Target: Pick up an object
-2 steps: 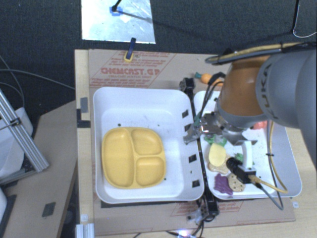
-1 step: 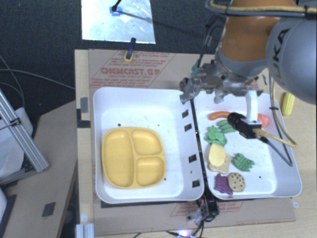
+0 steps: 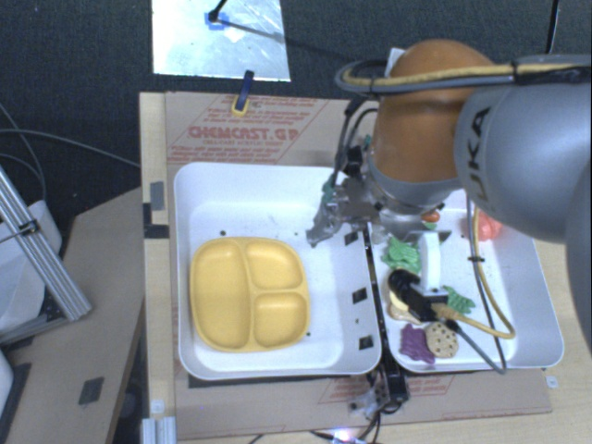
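My gripper (image 3: 322,222) hangs low over the right part of the left bin (image 3: 277,178), just right of a yellow divided plate (image 3: 248,292); nothing shows in it. The right bin (image 3: 541,326) holds small toy foods. These include a green leafy piece (image 3: 400,251), a second green piece (image 3: 460,298), a purple piece (image 3: 415,344), a brown cookie (image 3: 443,339) and a red piece (image 3: 488,228). The grey and orange arm hides much of that bin's far half.
Both bins rest on a brown cardboard sheet (image 3: 250,128). A shiny foil square (image 3: 220,24) lies beyond it on dark carpet, and a blue and yellow clip (image 3: 243,93) sits at the cardboard's far edge. A metal frame (image 3: 37,257) stands at the left.
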Robot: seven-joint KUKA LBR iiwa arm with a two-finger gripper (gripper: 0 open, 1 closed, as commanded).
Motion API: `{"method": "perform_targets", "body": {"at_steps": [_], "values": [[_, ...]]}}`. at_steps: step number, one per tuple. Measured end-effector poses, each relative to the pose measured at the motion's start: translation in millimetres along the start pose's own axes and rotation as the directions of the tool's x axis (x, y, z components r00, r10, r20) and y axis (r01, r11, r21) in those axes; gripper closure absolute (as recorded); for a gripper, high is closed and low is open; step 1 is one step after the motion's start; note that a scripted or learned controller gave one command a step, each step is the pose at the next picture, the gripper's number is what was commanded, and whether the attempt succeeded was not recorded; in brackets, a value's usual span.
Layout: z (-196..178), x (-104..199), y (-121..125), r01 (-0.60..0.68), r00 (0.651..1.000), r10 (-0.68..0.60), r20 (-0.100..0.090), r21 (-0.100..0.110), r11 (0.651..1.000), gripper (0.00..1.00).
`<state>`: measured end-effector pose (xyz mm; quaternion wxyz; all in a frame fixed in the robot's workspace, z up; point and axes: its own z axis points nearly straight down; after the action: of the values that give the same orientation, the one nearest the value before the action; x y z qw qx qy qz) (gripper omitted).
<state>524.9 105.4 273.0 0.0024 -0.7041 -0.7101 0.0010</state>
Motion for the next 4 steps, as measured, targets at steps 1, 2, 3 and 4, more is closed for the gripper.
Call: {"method": "perform_targets", "body": {"at_steps": [1,2,3,4], "values": [[170.4,47.0,-10.1,-0.007,1.000,0.007,-0.005,-0.022,1.000,0.00],[174.6,65.0,-0.8,-0.020,1.000,0.020,0.005,-0.028,0.999,0.00],[175.9,70.3,-5.5,-0.027,1.000,0.027,0.013,-0.028,0.999,0.00],[176.2,71.2,-4.8,-0.025,1.000,0.025,0.015,-0.031,0.999,0.00]]}}
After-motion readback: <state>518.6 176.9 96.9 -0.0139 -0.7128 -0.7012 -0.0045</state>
